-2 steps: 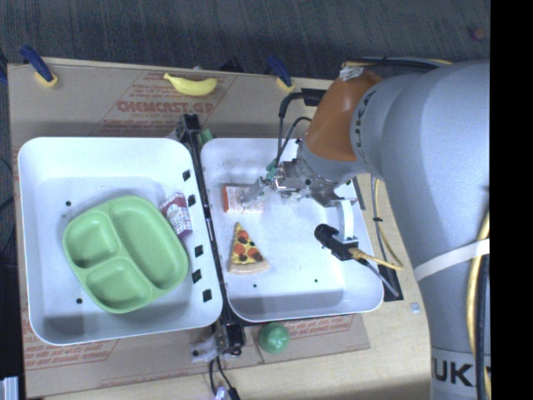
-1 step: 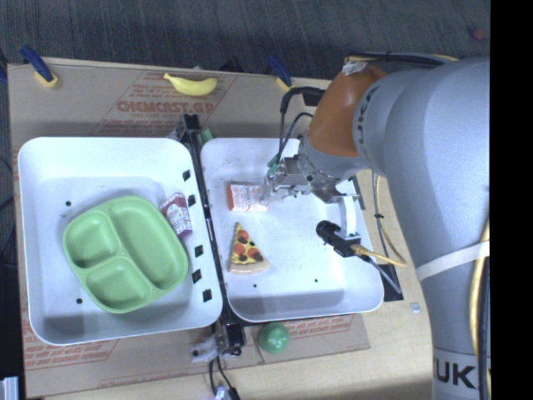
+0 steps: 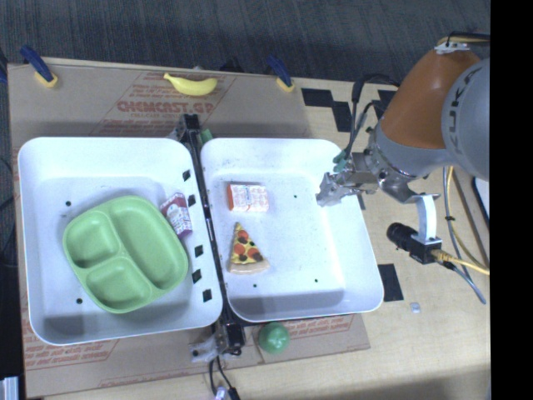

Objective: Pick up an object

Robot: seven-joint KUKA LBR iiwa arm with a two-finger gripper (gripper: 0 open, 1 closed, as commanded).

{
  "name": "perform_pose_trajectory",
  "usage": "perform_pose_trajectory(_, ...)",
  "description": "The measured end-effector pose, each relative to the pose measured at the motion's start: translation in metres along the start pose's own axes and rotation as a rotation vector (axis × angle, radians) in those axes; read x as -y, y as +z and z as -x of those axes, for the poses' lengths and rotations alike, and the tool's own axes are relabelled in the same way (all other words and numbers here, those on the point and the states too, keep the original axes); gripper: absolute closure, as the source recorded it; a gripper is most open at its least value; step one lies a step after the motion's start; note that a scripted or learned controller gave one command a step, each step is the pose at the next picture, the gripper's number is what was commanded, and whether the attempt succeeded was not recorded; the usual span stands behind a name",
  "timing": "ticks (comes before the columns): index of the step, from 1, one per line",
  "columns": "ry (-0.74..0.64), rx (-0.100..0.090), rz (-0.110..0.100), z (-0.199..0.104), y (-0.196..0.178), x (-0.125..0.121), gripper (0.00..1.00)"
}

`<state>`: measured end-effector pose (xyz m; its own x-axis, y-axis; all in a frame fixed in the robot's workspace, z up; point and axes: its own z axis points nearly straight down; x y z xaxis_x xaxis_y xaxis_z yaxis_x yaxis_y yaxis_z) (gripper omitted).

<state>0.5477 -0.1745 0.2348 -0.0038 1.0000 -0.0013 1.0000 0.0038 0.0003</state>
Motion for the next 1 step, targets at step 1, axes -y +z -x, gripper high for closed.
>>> perform_pose_trajectory(1,-0.001,-0.001,-0.001,-0.0006,0.0009,0.0002,0.0)
